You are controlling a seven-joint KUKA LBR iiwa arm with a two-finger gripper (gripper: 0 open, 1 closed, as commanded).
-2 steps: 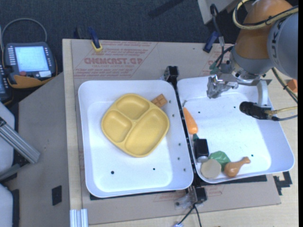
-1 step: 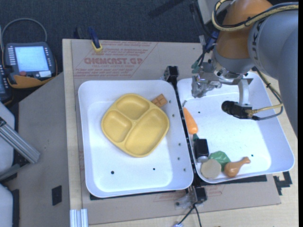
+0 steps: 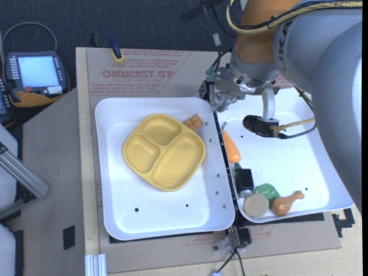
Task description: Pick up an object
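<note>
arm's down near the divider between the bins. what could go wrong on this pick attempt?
1. The gripper sits over the rims where the left bin and right bin meet; descending there may strike a rim rather than an object.
2. The carrot lies tight against the right bin's left wall, leaving little finger room.
3. The black block, the green piece, the round beige piece and the drumstick crowd one corner; a grab there may jostle neighbours.
</note>
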